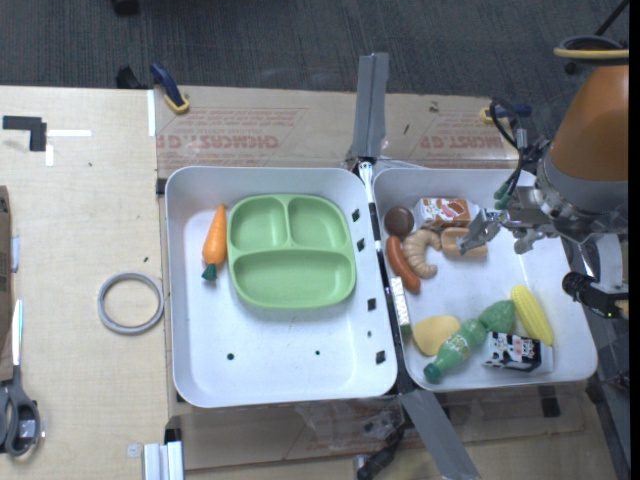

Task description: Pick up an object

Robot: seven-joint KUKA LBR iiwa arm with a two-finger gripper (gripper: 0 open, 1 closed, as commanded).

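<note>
Hovering over the right bin (560,363), the gripper (484,230) looks small and blurred; its state is unclear.

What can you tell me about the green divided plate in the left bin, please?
The green divided plate looks like matte, pale green plastic, a rounded rectangle with a raised rim. Ridges split it into three compartments: two small ones at the far side and one wide one nearer the camera. It lies flat, right way up, in the far half of the left bin. A toy carrot lies along its left edge.
</note>
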